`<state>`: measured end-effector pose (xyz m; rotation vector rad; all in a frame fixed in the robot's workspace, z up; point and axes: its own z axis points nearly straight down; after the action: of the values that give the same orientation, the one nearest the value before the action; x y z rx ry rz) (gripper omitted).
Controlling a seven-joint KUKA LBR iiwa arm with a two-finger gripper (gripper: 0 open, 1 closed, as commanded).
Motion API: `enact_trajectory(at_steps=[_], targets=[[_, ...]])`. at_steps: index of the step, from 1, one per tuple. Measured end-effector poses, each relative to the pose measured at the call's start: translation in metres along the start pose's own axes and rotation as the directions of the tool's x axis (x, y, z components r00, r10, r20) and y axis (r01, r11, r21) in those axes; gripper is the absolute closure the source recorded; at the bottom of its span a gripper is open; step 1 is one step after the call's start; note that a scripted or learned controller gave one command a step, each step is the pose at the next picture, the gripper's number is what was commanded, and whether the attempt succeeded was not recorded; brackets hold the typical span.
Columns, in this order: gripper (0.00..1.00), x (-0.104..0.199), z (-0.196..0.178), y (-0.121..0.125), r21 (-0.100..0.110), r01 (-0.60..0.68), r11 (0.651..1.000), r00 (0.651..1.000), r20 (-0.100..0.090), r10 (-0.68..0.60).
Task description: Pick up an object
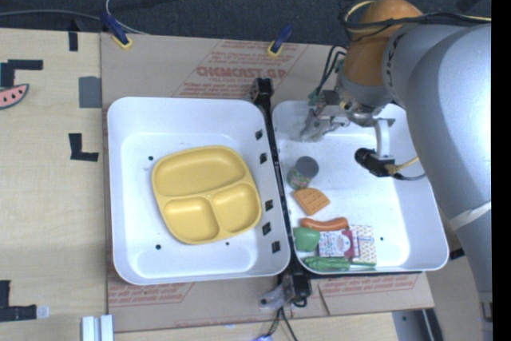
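**binwatcher:** So where's everything at? The gripper (313, 126) sits in the upper left corner of the right bin (415, 208), close to the divider, and honestly I can't tell if it's open or closed from this angle. Nothing looks held.

**kuka_fan:** Agreed, it's bare as far as I can see. The pickable stuff is all lower down in that same bin: a small grey round can (303, 170) just below the gripper, an orange cracker thing (311, 200) under that, then a hot dog (322, 224), a green piece (306, 239), a red-and-white packet (351, 242) and a green bean pod (335, 263) crowded at the bottom left of the bin.

**binwatcher:** Left bin (128, 172) just has the yellow divided tray (206, 192), too wide to grab I'd guess.

**kuka_fan:** I'd go for the can. It's nearest and stands apart from the pile. Come straight down centered on it, and don't clip the bin wall. The bottom cluster is touching, so a grab there probably snags two things or slips.
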<state>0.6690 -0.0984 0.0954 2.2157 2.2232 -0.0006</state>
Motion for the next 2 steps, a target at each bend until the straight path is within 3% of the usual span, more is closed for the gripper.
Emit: enact_trajectory(at_steps=[1, 2], targets=[[0.00, 0.0000, 0.0000, 0.0000, 0.000, 0.000, 1.000, 1.000, 0.000, 0.000], [1.00, 0.0005, -0.0095, 0.0000, 0.000, 0.001, 1.000, 1.000, 0.000, -0.001]])
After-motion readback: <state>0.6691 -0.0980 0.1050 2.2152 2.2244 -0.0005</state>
